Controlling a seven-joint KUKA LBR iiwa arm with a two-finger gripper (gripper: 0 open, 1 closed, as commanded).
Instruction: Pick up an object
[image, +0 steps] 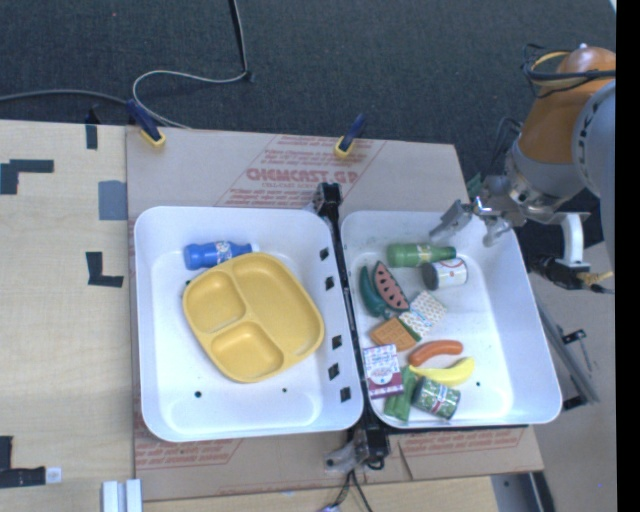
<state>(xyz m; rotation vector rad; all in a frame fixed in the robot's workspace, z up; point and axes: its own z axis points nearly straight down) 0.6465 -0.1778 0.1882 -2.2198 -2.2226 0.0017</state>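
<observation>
- The end effector (468, 222) hung over the upper right part of the right bin (520, 330), its two fingers spread wide with nothing between them.
- No object had been lifted; by the look of it the task was at its approach stage, with the descent, closing and lift all left to do.
- The candidate objects lay in the right bin: a green bottle (420, 255) nearest the fingers, a small white can (449, 272) just beside it, a watermelon slice (386, 287), a checkered cracker (428, 311), an orange waffle piece (393, 332), a hot dog (436, 352), a banana (448, 372), a small carton (383, 370) and a green tin (436, 398).
- The left bin (160, 330) held a yellow divided tray (253, 316) and a blue bottle (215, 254), well apart from the arm.
- Both bins sat on a cardboard sheet (290, 170) on the worktop (50, 300).
- The green bottle seemed the likeliest target, being just below the spread fingers.
</observation>
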